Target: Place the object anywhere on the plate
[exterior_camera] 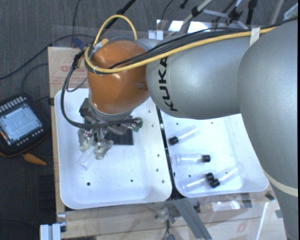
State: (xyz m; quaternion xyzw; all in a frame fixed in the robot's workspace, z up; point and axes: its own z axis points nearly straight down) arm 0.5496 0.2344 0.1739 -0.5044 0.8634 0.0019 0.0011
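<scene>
Over the shallow white left bin (135, 184), toward its upper-left part, the two-finger metal gripper (94, 146) points down, close to the bin floor. Right at its tip sits a small clear tube-like piece (84, 159), prob. the object. Can't tell if it's pinched or just lying beside the tip, so clamped vs. released: can't tell.

The shallow white right bin (225, 131) holds four clear plastic tubes with black caps: one near the divider (184, 134), one mid-bin (192, 158), and two by the front edge (197, 182) (224, 175) w/ caps close together.

Step in hand looks like the pick, so the task is early on. To do it well:
- Centre on the tube's body and grip across its long axis, not at an end.
- Clamp fully before lifting, then go straight up and check the tube comes along. Smooth clear plastic will likely slip.
- Confirm the plate's position, carry low, and let go w/ the tube lying flat so it doesn't roll off.

Pose: the thick grey arm (215, 79) sweeps in from the right, passing above the right bin's far side. The orange band (117, 76) sits over the left bin's far edge, wrist approx. vertical, tool aimed slightly toward the left wall.
</scene>
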